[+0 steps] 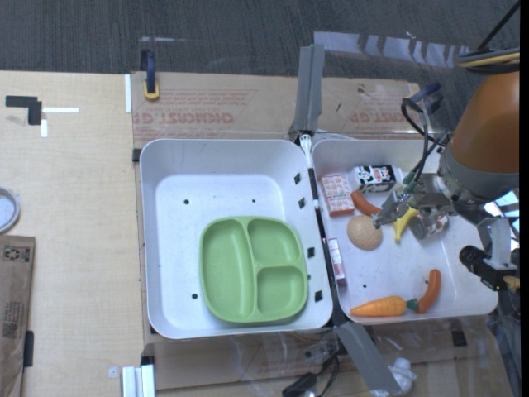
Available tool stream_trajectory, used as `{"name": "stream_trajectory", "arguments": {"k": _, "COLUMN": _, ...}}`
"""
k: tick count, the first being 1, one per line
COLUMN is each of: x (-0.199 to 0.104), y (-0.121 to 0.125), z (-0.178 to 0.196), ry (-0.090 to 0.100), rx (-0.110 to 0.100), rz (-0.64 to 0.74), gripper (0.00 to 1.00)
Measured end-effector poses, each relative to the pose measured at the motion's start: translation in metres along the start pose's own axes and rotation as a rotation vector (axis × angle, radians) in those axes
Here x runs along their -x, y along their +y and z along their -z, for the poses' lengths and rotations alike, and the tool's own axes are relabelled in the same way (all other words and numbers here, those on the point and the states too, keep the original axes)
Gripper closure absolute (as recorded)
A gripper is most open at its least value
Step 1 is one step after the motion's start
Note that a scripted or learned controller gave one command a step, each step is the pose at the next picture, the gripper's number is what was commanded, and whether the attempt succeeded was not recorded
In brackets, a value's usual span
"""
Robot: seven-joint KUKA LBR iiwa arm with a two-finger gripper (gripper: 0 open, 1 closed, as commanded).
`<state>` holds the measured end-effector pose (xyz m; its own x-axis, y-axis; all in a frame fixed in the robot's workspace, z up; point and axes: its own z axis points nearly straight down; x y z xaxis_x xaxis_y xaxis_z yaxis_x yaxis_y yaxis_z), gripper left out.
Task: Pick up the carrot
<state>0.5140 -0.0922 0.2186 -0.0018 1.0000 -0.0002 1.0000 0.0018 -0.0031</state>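
Nearest the camera, the carrot (381, 307) lies along the near wall of the right bin (463, 311), just beside a sausage (429, 290). Gripper (405, 213) hangs further back, above a yellow banana (404, 222); jaw opening cannot be determined. Step: approach. Next: travel nearward, align over the carrot, descend.
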Motion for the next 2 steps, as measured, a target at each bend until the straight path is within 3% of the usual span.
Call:
{"name": "stream_trajectory", "arguments": {"k": 1, "x": 0.013, "y": -0.037, "z": -0.101, "ry": 0.001, "rx": 0.000, "rz": 0.019, "gripper": 0.00}}
{"name": "stream_trajectory", "arguments": {"k": 2, "x": 0.008, "y": -0.035, "z": 0.069, "ry": -0.002, "rx": 0.004, "rz": 0.370, "gripper": 0.00}}
